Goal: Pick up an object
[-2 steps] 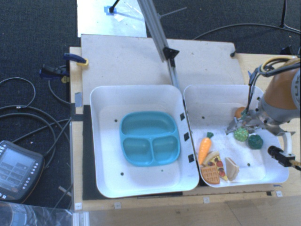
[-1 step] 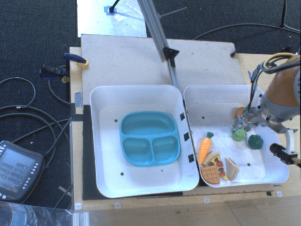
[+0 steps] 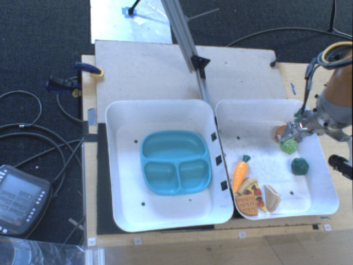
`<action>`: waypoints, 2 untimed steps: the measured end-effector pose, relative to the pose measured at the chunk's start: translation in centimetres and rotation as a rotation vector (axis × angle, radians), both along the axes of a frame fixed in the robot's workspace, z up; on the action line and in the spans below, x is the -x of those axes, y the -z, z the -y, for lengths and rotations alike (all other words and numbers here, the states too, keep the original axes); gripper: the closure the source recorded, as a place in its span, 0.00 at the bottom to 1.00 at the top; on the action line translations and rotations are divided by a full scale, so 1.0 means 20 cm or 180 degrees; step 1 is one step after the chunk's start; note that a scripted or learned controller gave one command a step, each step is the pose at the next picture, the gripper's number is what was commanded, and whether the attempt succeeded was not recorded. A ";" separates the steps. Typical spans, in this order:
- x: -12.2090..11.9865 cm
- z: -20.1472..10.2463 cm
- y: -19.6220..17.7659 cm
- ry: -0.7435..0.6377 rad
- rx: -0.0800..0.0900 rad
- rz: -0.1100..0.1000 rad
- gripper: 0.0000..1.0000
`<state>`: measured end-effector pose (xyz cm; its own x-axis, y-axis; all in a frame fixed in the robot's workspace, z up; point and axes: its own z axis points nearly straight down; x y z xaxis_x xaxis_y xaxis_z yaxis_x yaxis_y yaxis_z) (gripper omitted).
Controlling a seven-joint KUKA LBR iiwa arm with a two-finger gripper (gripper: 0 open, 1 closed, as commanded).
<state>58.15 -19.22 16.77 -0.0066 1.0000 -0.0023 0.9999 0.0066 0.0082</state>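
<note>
My gripper (image 3: 296, 128) hangs low over the back right part of the right bin (image 3: 248, 115). A small orange-brown piece (image 3: 281, 131) lies just left of it, and a light green leafy toy (image 3: 288, 146) sits right below it. Nearer the front is a dark green broccoli (image 3: 300, 167). An orange carrot (image 3: 240, 173) lies by the bin's left wall. Clustered at the front left corner are a pizza slice (image 3: 252, 187), a waffle (image 3: 246, 204) and a bread wedge (image 3: 271, 197).
The left bin (image 3: 124, 164) holds a blue divided plate (image 3: 176, 162). A slanted metal pole (image 3: 185, 32) crosses the bench from the back to the wall between the bins. Cables and a pendant lie on the floor at the left.
</note>
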 end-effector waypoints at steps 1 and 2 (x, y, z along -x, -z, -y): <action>0.01 -0.04 -0.30 -0.0003 0.0000 0.0000 1.00; 0.00 -0.04 -0.56 -0.0002 0.0000 0.0000 1.00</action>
<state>58.16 -18.39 28.01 -0.0071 1.0000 -0.0024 0.9999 0.0071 0.0081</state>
